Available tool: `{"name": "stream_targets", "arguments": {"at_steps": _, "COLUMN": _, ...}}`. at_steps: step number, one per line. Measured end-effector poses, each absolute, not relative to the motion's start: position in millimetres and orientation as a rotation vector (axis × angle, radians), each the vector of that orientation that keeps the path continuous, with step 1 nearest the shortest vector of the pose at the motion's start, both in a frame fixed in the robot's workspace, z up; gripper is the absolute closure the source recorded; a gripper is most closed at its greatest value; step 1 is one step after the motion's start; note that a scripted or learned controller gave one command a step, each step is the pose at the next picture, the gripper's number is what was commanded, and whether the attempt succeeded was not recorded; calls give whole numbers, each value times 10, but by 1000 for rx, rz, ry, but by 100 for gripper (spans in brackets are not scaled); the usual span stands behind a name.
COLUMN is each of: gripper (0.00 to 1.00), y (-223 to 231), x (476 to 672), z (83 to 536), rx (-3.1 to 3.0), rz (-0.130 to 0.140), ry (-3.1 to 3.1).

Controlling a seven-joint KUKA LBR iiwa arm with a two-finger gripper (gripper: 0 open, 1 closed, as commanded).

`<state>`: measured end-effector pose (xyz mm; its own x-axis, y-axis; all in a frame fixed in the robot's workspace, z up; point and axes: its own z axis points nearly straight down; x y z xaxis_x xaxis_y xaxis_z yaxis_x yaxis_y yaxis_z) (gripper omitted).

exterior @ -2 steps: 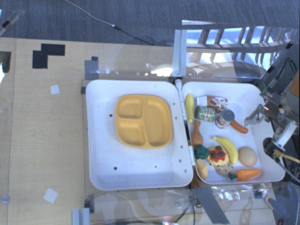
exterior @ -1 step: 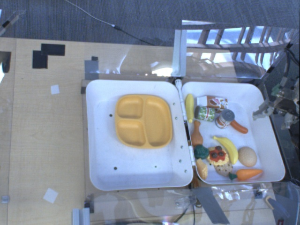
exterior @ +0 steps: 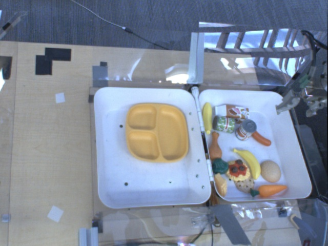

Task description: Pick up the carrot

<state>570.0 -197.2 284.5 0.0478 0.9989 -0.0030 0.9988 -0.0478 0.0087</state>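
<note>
Down at the lower right of the frame, the carrot (exterior: 272, 190) lies on its side near the bottom edge of the right bin (exterior: 296, 137), its orange body pointing right and its green top toward the left. Just above it sits a pale egg (exterior: 270, 170), and to its left a small pizza slice (exterior: 239, 170) and a cookie (exterior: 245, 184). A yellow banana (exterior: 249, 161) curves between the pizza and the egg. Higher in the same bin are a corn cob (exterior: 207, 118) along the left wall, a green can (exterior: 224, 123), a second can with a grey lid (exterior: 247, 128), a small carton (exterior: 234, 110) and a sausage (exterior: 261, 138). A drumstick (exterior: 215, 146) and a piece of broccoli (exterior: 220, 165) lie along the left side, with a pale wedge (exterior: 221, 183) below them.

The left bin (exterior: 110, 188) holds a yellow divided plate (exterior: 156, 132), lying flat near its middle.

The end effector (exterior: 293, 97) hangs at the upper right of the frame, over the top right corner of the right bin, well apart from the carrot. Whether it is spread or pressed together I cannot tell. Both bins rest on the wooden desk (exterior: 46, 152).
</note>
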Motion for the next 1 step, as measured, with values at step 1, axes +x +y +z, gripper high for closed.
{"name": "stream_targets", "arguments": {"at_steps": 1, "gripper": 100, "y": -1880, "x": 5038, "z": 2938, "rx": 1968, "rz": 3, "ry": 2442}}
